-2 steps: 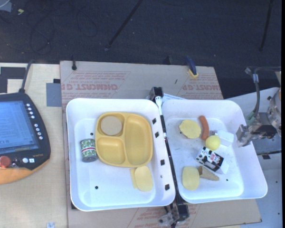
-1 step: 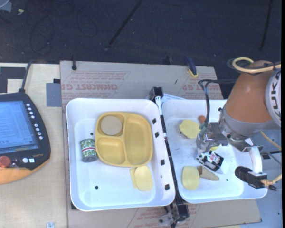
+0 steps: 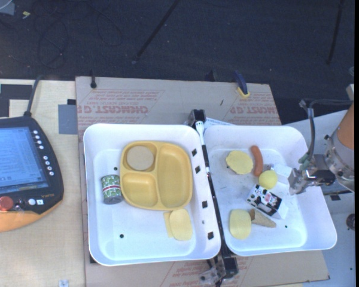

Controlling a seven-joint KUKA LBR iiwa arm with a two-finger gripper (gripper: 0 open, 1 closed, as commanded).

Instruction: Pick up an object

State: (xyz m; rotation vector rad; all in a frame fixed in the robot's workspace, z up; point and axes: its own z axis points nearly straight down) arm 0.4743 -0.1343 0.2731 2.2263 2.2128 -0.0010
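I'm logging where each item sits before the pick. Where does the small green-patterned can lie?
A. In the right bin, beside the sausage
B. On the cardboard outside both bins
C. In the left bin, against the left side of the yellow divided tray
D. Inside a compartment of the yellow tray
C: the green-patterned can rests on the floor of the left bin, right beside the left edge of the yellow divided tray.
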